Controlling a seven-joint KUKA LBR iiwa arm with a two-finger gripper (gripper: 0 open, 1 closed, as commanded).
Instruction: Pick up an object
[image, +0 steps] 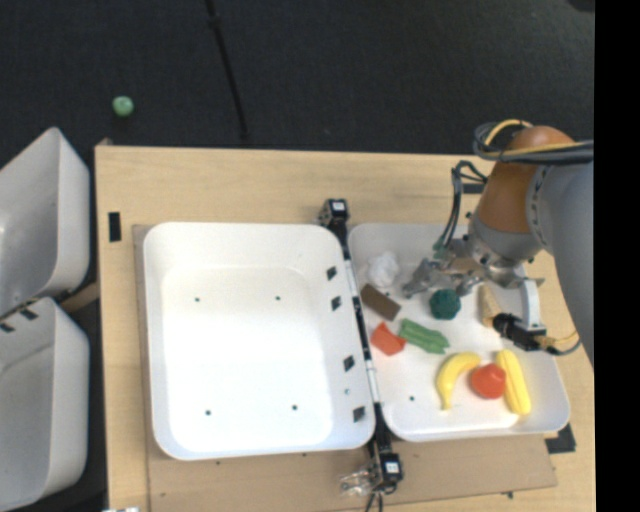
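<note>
— Teal ball (445, 303) sits in the right bin (400, 420), and the gripper (440, 275) hovers just above it, beside a green block (424, 337)!
— Released or clenched?
— Can't tell from up here. Best play, I'd say: centre over the ball, drop straight, and steer clear of the brown block (378, 299) and the white wad (383, 268).

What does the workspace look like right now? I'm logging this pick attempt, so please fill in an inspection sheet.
Surface: wooden bench bearing two white bins side by side.
Job's things: right bin holds a teal ball, banana, red round fruit, green piece, brown block.
Clutter: small green ball on the dark floor.
Grippers: gripper low beside the teal ball; grasp unclear.
Cables: black cable across the floor.
Surroundings: white containers at left.
</note>
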